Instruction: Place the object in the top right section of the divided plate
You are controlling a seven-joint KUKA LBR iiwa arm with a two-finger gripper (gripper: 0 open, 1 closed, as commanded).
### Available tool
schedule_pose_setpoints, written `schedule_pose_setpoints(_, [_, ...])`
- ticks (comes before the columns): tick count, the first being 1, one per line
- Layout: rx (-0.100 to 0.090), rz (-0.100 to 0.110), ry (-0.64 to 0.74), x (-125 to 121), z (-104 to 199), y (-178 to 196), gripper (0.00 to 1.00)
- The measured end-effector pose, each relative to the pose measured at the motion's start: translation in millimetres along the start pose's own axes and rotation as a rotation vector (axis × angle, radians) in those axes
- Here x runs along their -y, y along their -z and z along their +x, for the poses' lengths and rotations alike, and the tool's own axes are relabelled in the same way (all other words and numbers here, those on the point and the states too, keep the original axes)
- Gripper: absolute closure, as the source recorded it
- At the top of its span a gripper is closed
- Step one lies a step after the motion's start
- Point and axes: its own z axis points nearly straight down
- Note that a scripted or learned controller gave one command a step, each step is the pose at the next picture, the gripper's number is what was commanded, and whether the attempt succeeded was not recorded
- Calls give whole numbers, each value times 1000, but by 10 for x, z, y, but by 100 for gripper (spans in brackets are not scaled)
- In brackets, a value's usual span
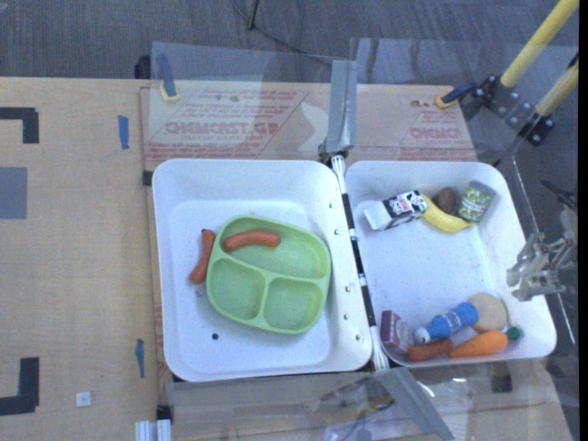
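Observation:
A green divided plate (267,284) lies in the left bin (175,209). It has one long upper section and two smaller lower ones. An orange-red sausage (251,240) lies in the upper section, toward its left end. A second sausage (200,255) rests on the bin floor, against the plate's left rim. My gripper (537,267) hangs over the right rim of the right bin (514,191), far from the plate. Nothing shows beneath it.
The right bin holds a small milk carton (397,209), a banana (446,220), a brown lump (446,198) and a green can (476,200) at the back. A blue bottle (451,321), a carrot (479,344), a beige round (490,310) and a maroon box (392,328) lie in front.

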Motion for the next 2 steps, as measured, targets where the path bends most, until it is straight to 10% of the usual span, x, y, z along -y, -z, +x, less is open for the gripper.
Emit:
schedule_pose_setpoints(1, [0,-2,542,-3,-59,-376,100])
schedule_pose_setpoints(2, [4,1,704,-41,-74,-137,100])
